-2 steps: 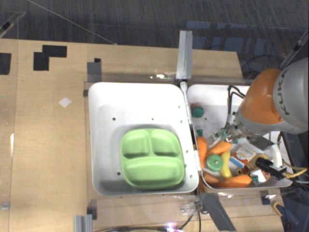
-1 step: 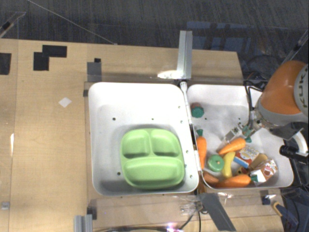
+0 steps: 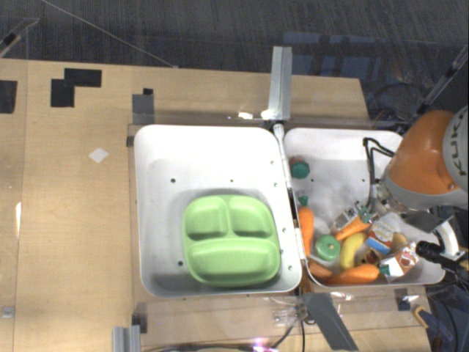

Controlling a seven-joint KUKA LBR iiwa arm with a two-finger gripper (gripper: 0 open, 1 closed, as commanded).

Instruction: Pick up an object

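1. Camera view, step in hand: the arm (image 3: 429, 160) is reaching in from the right and hanging over the right bin (image 3: 330, 147). The tool (image 3: 366, 211) is sitting low at the edge of the heap of toy food. Whether it is apart or together cannot be told from here, and nothing is seen between its ends. Judged from this, the pick is at the approach or descent stage, with no object lifted yet.

2. Camera view, next move: the tool is needing one clear target from a crowded pile. The pieces are lying against each other, so a grasp is likely calling for a descent onto a piece with free sides, then a straight lift.

3. Camera view, right bin contents: an upright carrot (image 3: 305, 226) is lying along the left wall. A second carrot (image 3: 350, 229) is slanting just under the tool, and a third (image 3: 355, 274) is lying along the front. A banana (image 3: 352, 249) is resting between them, a green round piece (image 3: 327, 248) is touching it, and a teal piece (image 3: 299, 169) is sitting well apart near the back. Small cartons (image 3: 399, 262) are crowding the right side.

4. Camera view, left bin (image 3: 161, 196) contents: a green divided tray (image 3: 231, 238) is lying flat near the front.

5. Camera view, support: both bins are resting side by side on the bench (image 3: 66, 233).
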